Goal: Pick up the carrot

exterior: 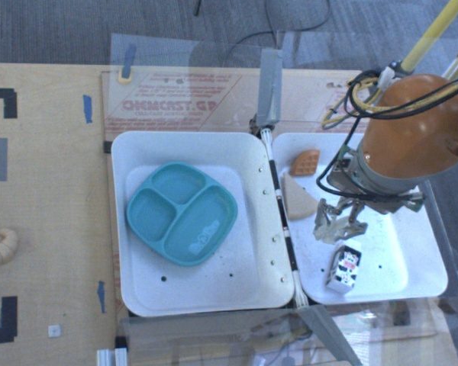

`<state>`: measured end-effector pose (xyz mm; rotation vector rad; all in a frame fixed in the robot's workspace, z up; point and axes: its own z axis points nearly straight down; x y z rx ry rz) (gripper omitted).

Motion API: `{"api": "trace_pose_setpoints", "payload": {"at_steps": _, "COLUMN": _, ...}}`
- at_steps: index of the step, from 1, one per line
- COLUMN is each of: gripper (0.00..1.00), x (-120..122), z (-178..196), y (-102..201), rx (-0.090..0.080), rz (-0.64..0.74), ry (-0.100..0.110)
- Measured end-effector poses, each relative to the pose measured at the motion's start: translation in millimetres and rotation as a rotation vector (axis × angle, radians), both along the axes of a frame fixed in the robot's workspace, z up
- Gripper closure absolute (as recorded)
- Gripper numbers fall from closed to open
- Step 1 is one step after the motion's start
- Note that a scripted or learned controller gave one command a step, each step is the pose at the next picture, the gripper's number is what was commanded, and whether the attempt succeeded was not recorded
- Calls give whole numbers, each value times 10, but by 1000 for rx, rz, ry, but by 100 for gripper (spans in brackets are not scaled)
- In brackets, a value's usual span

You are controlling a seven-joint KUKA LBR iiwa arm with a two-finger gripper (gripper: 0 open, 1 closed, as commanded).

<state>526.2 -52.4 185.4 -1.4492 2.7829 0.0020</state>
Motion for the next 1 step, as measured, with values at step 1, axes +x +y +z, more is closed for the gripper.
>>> {"api": "trace_pose_setpoints", "payload": {"at_steps": 1, "gripper": 100, "x": -461, "z": 73, "y": 167, "rx": -1, "rz": 220, "ry": 1}}
